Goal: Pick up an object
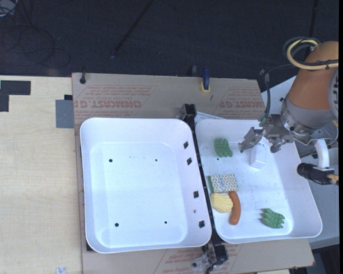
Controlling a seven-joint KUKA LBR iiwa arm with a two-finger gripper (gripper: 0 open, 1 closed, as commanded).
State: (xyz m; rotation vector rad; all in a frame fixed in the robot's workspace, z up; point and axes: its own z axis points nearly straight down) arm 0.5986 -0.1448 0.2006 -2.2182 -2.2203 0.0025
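Green ridged toy [222,147] lay in the right bin [300,210], far half, just left of the gripper [258,153], whose finger state could not be judged.

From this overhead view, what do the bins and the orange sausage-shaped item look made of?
The bins look like moulded plastic: smooth, white, rounded rims, faint sheen. The orange sausage-shaped item looks like glossy plastic or rubber, probably toy food, though its even colour leaves that open.
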